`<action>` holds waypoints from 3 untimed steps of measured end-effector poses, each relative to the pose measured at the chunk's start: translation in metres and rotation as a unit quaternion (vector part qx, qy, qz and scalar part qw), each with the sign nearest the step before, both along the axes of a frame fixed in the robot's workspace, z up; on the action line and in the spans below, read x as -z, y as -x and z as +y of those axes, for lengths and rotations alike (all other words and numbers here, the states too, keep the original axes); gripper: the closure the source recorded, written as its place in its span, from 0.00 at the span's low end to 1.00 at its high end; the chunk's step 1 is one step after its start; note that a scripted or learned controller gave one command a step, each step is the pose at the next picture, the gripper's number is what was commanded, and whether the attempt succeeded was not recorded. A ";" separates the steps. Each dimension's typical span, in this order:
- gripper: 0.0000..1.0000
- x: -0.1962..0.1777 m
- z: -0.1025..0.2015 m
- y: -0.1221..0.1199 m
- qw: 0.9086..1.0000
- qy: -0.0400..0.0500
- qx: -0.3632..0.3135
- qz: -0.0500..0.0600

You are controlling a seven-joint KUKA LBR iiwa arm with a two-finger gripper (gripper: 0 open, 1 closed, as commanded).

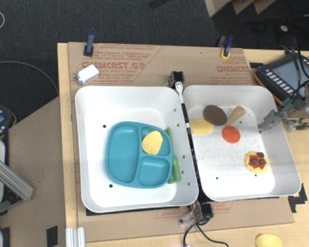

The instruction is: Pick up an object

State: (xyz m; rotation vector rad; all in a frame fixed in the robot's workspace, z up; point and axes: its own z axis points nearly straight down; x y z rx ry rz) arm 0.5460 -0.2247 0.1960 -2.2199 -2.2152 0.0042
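Two shallow white bins sit side by side on a cardboard-covered tabletop (144,60), seen from above at a slant. The left bin (92,112) holds a teal divided plate (126,156) with a yellow piece of toy food (152,142) resting in its upper right compartment; a green strip (173,166) lies along the plate's right edge. The right bin (278,174) holds a brown oval (214,114), a tan stick (235,115) touching it, a yellow lump (201,126) by the bin's left wall, a red ball (231,134) and, apart from these, a small yellow pizza slice with red topping (255,161). The gripper (270,121) reaches in over the right bin's right wall, near the red ball but touching nothing visible; whether it is released or clenched cannot be told. A white block (87,74) lies on the cardboard above the left bin.
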 end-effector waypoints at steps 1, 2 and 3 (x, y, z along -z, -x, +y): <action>0.00 0.116 0.016 0.051 1.000 -0.002 0.000 0.002; 0.00 0.113 0.009 -0.014 1.000 -0.007 -0.005 0.001; 0.00 0.032 0.001 -0.091 1.000 0.004 -0.004 -0.010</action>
